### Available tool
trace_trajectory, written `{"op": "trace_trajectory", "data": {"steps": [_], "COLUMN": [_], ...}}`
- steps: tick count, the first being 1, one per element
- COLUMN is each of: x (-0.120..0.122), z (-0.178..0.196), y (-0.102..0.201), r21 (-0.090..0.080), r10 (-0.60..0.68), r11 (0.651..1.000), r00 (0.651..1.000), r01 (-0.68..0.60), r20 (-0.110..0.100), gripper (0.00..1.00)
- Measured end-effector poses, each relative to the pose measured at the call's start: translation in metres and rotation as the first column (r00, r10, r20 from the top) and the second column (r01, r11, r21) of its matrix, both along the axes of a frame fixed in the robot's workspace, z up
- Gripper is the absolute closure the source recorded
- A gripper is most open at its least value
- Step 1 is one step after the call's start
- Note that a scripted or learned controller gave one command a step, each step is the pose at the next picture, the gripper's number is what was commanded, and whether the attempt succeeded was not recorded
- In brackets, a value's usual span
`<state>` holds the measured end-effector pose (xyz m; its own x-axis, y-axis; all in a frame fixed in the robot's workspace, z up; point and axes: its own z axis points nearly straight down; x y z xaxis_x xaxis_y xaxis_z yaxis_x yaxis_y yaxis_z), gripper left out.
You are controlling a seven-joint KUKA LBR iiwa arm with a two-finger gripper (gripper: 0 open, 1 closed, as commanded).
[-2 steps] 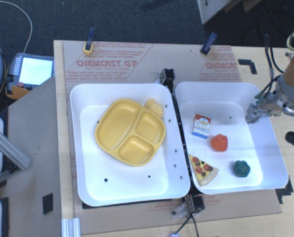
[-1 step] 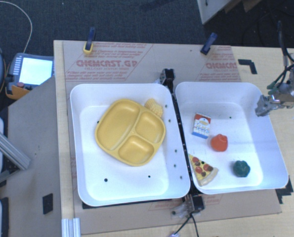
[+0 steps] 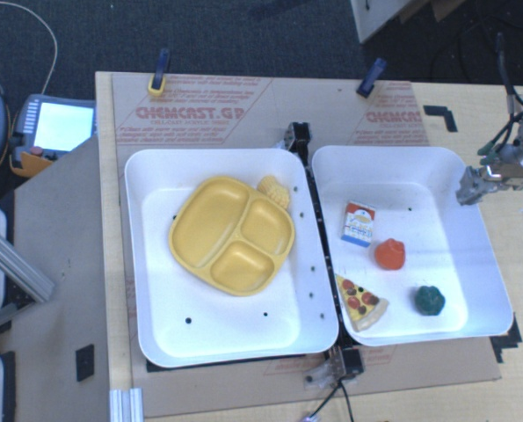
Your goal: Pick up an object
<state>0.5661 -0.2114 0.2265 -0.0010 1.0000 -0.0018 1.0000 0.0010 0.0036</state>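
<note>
The gripper (image 3: pixel 474 188) sits at the right rim of the right bin (image 3: pixel 419 161); its state cannot be told from here. Nearest to it, down and to its left, lies a round red-orange tomato (image 3: pixel 389 254). Just past that is a small white and orange carton (image 3: pixel 359 224), long axis running up the view, slightly tilted. Below the gripper rests a dark green lump (image 3: pixel 430 300). Farthest in that bin, a pizza slice (image 3: pixel 361 301) lies with its tip toward the bin divider.

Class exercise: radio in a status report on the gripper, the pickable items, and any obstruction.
Gripper at right bin's far edge, carrying nothing visible. Carton, tomato, pizza slice, green lump lie untouched. Nothing in the way.
</note>
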Motion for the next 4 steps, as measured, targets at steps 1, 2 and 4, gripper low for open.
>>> {"op": "trace_trajectory", "data": {"steps": [1, 2, 4], "x": [0.001, 0.001, 0.018], "z": [0.001, -0.009, -0.005], "y": [0.063, 0.119, 0.209], "r21": [0.005, 0.004, 0.003], "r10": [0.006, 0.006, 0.005], "r11": [1.0, 1.0, 1.0], "r00": [1.0, 1.0, 1.0], "r01": [-0.006, -0.005, -0.005], "r20": [-0.004, -0.006, -0.001], "gripper": [1.0, 1.0, 1.0]}}
